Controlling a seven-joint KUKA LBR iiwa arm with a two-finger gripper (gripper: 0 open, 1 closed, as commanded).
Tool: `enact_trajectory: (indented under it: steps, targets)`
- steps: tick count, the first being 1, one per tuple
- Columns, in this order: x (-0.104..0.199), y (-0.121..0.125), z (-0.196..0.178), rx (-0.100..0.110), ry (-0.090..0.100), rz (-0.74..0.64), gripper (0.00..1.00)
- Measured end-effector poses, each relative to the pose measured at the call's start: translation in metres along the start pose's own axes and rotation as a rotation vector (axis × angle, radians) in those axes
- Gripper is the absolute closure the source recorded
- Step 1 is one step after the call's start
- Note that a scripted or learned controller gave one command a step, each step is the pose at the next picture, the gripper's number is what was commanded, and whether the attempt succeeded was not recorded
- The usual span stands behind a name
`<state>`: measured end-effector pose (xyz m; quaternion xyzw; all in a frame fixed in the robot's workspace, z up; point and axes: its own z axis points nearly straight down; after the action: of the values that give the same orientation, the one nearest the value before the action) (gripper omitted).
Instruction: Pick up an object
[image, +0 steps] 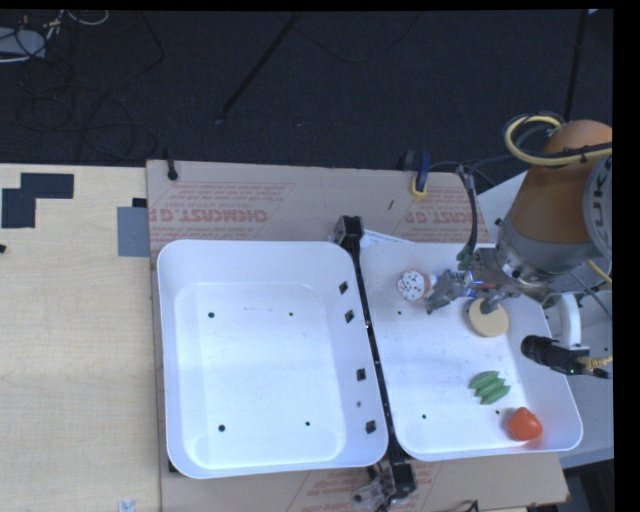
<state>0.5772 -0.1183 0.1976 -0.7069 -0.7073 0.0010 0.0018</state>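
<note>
In the right bin (560, 440), toward its far edge: the gripper (447, 290), low over the white floor, fingers pointing toward the divider between the two bins. Hard to tell how far apart the fingers stand; nothing visibly between them. Just beside the fingertips, on the divider side: a small white ball with dark dots (410, 285), near the far edge of the bin, close to the gripper but whether touching cannot be told. On the other side of the gripper, partly under the wrist: a flat tan disc (489, 320), lying on the bin floor. Further toward the near right corner: a green pod-like item (490, 386), lying flat, and, well apart from the gripper, a red-orange rounded object (523, 424) tight in that near right corner. Above the gripper: the grey arm with orange band (560, 185), coming in over the bin's right edge. Alongside, touching at the divider: the left bin (180, 300), white, on a cardboard sheet (260, 205) over the wooden bench (70, 350).
</note>
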Motion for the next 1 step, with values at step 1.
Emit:
enact_trajectory:
  steps: [1]
  targets:
    - [0.0192, 0.0701, -0.0554, -0.011, -0.002, -0.004, 0.0]
